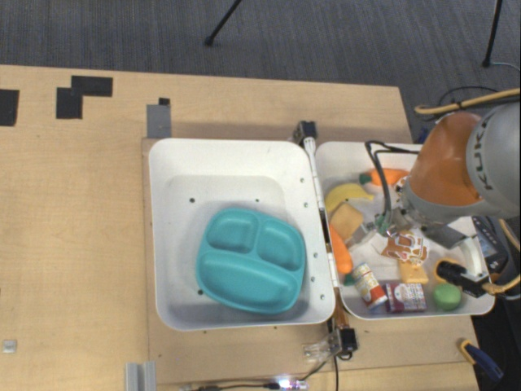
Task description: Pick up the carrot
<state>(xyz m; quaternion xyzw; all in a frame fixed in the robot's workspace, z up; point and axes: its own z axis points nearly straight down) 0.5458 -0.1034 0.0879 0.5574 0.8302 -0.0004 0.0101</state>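
The carrot (341, 252) is a long orange piece lying along the left wall of the right bin (326, 163), its lower end near a small jar (369, 284). My gripper (383, 221) hangs low over the middle of that bin, just right of a tan wedge (346, 218) and about a hand's width up and right of the carrot. The grey wrist and orange band (444, 165) cover the bin's right part. Nothing shows between the fingers.
The right bin also holds a banana (348, 192), another orange piece (391, 175) at the back, a snack packet (405, 247), a purple box (404, 297) and a green ball (446, 296). A teal divided plate (251, 259) lies in the left bin (163, 218).
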